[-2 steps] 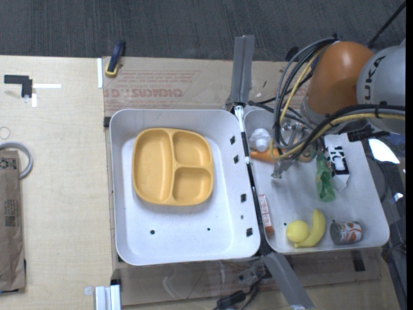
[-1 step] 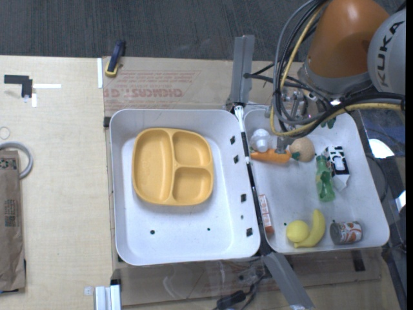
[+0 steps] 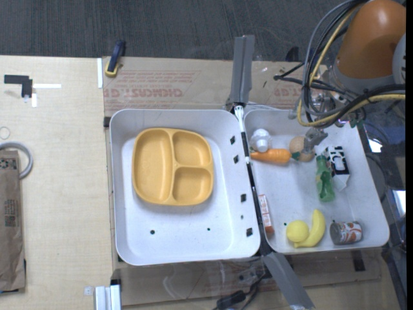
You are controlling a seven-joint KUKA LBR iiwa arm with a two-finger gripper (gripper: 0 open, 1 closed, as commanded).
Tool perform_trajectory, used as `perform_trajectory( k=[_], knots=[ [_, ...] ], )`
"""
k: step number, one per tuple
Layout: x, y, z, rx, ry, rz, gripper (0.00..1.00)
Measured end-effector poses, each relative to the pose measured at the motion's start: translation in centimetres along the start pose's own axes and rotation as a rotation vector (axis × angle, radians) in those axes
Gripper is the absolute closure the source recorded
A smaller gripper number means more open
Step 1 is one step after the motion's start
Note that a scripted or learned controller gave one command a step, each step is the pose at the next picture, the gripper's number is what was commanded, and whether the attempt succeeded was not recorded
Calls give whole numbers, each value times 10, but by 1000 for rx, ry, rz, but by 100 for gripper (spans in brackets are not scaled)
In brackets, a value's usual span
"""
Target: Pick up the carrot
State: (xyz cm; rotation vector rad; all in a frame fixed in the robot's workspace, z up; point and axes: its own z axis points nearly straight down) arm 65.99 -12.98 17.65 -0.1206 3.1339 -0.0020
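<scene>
Matt yellow plastic plate (image 3: 172, 166), smooth white bins (image 3: 187, 241), cardboard backing (image 3: 164, 82)

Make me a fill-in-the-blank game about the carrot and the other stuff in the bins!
1. The carrot lies in the ____ bin.
2. The yellow plate has ____ compartments.
3. The banana lies beside a yellow ____.
4. The carrot's color is ____.

Missing words: right; three; lemon; orange

You see the bench (image 3: 51, 192) bearing two bins (image 3: 122, 192) (image 3: 371, 186), cardboard (image 3: 168, 82) at twelve o'clock, a brown bag (image 3: 10, 218) at nine.
</scene>
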Motion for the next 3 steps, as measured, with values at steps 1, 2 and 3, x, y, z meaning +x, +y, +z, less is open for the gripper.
perform_trajectory(
  k=[1, 2, 3],
  knots=[
    [25, 23, 50, -1, 0, -150, 0],
    [0, -9, 22, -1, -3, -305, 0],
    [16, 49, -53, -2, -2, -507, 0]
  ],
)
